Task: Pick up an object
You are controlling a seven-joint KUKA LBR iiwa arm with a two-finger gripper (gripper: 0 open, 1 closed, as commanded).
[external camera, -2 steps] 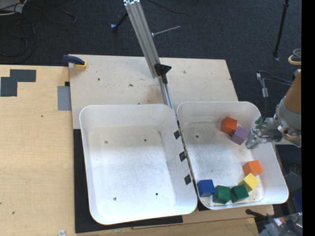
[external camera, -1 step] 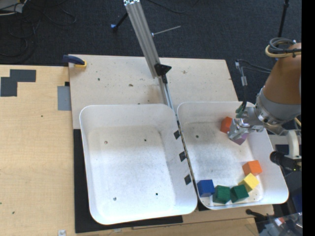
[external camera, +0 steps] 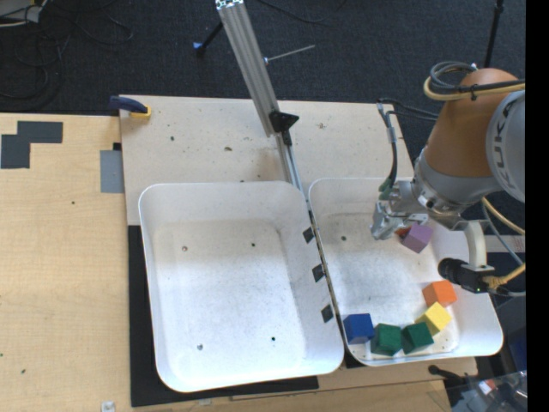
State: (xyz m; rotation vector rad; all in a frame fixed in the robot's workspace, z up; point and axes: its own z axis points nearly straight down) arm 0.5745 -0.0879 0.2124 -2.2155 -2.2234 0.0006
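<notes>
The jaws [external camera: 391,224] were observed above the upper part of the right bin [external camera: 377,269]. Whether they stood apart or together could not be told, since the view was too coarse at that point. A purple block [external camera: 417,238] was seen just beside the jaws, on their right and slightly lower; whether it was clamped, touched or merely lying on the bin floor could not be determined. The grey arm [external camera: 480,157] with its orange section was seen reaching in from the right of that bin, with cables looped about it.

The remaining blocks were found grouped in the lower right corner of the right bin, well apart from the jaws. An orange block [external camera: 440,293] lay nearest the right rim, with a yellow block [external camera: 437,317] just below it. A green block [external camera: 418,336] lay against the yellow one, a second green block [external camera: 388,339] beside it, and a blue block [external camera: 358,327] at the left end of the row, near the bin's left wall.

The left bin [external camera: 159,209] was set touching the right bin along its left side. A slanted aluminium bar [external camera: 250,58] was noted beyond the right bin, rising from the worktop [external camera: 197,144]. A blue-and-yellow clamp [external camera: 130,106] was noted at the worktop's far left corner.
</notes>
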